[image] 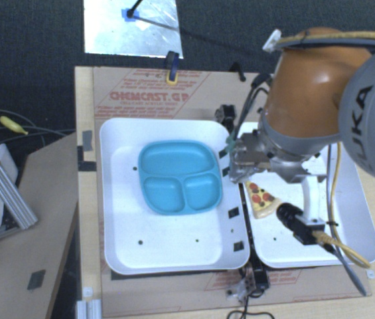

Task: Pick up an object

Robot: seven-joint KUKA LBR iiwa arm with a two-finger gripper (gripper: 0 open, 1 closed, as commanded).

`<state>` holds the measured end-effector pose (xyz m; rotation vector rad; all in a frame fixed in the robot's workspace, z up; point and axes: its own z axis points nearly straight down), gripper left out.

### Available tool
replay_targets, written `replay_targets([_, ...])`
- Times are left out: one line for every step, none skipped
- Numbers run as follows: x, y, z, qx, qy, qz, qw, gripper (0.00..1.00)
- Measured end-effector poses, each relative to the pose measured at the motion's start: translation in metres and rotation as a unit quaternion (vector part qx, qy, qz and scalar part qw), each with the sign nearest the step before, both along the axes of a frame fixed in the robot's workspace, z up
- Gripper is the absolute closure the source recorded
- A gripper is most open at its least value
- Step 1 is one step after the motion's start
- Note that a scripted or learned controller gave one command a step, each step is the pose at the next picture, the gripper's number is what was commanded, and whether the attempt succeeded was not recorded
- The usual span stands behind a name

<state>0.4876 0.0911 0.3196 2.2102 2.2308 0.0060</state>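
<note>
Orange and grey, the arm leans in low over the right bin, wrist bent downward. Whether the gripper grips anything cannot be told. A flat toy pizza slice lies in that bin's left part. A glossy blue divided plate sits left of the slice, in the left bin.

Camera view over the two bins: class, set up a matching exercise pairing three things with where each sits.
Things:
1. blue divided plate
2. toy pizza slice
3. orange band

Places:
A. on the arm, above the wrist
B. in the left bin
C. in the right bin, near the wall between the bins

Pairs: 1-B, 2-C, 3-A
</note>
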Motion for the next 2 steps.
replay_targets([0.0,0.0,0.0,-0.0003,0.0,0.0,1.0,0.0])
replay_targets([0.019,0.048,0.191,0.0027,-0.009,0.0,1.0,0.0])
